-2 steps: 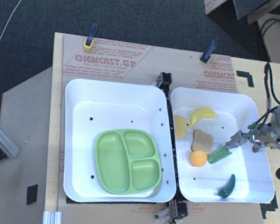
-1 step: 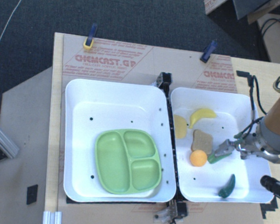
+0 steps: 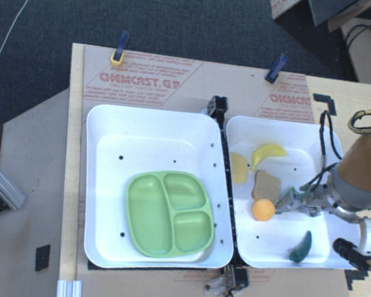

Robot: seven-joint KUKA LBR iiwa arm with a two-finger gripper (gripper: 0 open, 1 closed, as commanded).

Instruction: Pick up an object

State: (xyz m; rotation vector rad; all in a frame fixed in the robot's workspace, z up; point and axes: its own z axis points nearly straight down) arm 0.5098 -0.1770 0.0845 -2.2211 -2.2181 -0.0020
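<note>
Green pepper (image 3: 301, 247) near edge of right bin (image 3: 254, 250); I see gripper (image 3: 290, 200) just right of orange ball (image 3: 263, 209), finger state I cannot tell

Green three-compartment tray (image 3: 169, 213) lay in left white bin (image 3: 104, 169), near its front. Bench board (image 3: 153, 82) carried red printed lettering, a yellow-and-blue clamp (image 3: 119, 48) and a blue clamp (image 3: 276, 68) on its far edge. White cable (image 3: 15, 14) ran over dark carpet (image 3: 186, 13) at upper left
</note>
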